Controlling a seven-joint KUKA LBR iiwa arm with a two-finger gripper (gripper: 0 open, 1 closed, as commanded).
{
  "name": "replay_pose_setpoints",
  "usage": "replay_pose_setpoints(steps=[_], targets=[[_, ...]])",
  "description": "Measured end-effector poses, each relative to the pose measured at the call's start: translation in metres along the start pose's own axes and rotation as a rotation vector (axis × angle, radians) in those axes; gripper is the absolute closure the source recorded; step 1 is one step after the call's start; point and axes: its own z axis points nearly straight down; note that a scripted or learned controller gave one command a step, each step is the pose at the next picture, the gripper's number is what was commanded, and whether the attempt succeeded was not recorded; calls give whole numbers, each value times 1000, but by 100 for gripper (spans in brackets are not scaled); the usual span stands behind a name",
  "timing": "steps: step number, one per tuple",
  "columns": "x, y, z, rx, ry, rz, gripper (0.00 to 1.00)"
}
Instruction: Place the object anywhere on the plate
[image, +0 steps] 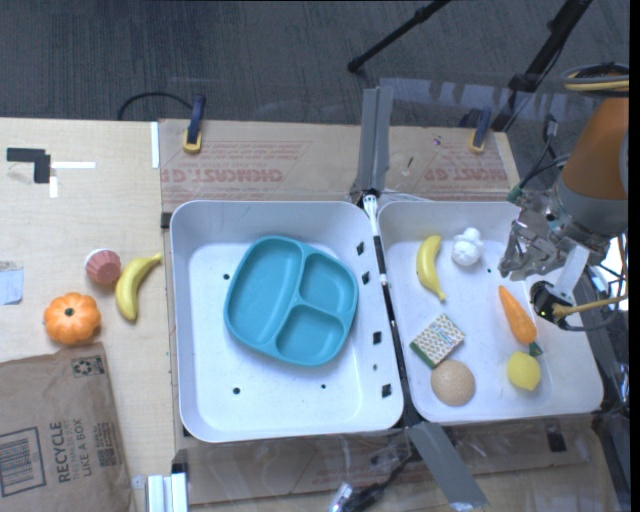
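Sweeping left to right: off the bins sit a pumpkin (72, 318) and a loose banana (134, 286), then the blue plate (291, 299) rests in the left bin (200, 400), nothing on it. In the right bin (480, 408) lie a yellow banana (430, 266), a patterned box (437, 340), a tan ball (452, 382), a carrot (517, 315) and a lemon (523, 371). The gripper (527, 255) hovers just above the carrot, likeliest target; jaw state I cannot tell. It looks light, stiff, slick and tapered: pinch across its thick middle.
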Motion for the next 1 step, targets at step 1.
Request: replay_pose_setpoints(steps=[1], targets=[[43, -39, 2, 0, 1, -71, 100]])
